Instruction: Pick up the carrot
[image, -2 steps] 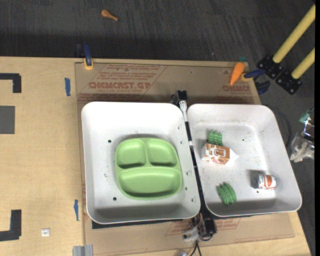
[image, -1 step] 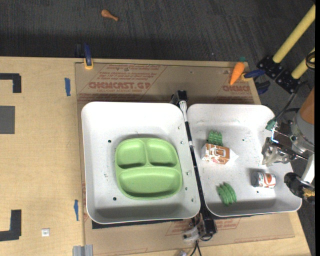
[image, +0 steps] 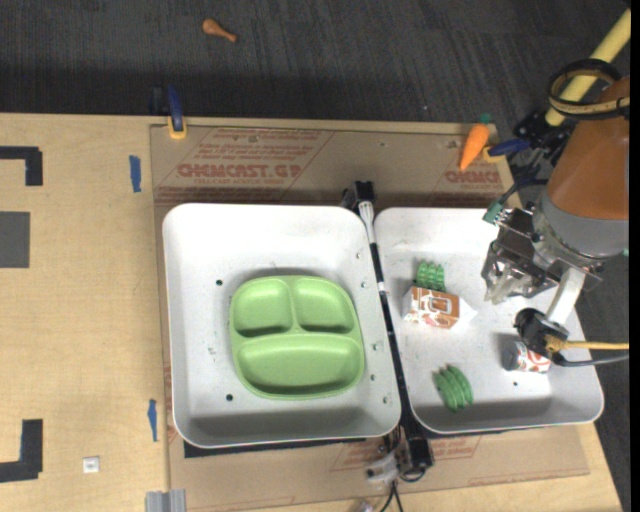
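One carrot (image: 474, 146) is seen on the worktop (image: 80, 300), behind the right bin (image: 570, 405). The gripper (image: 507, 288) is poised over that bin; nothing is grasped, its fingers parted.

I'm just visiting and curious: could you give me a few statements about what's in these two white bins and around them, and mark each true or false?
1. The carrot lies outside both bins, on the board behind the right bin. True.
2. The green divided plate sits in the right bin. False: it sits in the left bin.
3. The gripper hangs over the right bin. True.
4. The carrot is between the gripper's fingers. False: it lies apart from the gripper, beyond the bin's far rim.
5. The right bin holds two green items. True.
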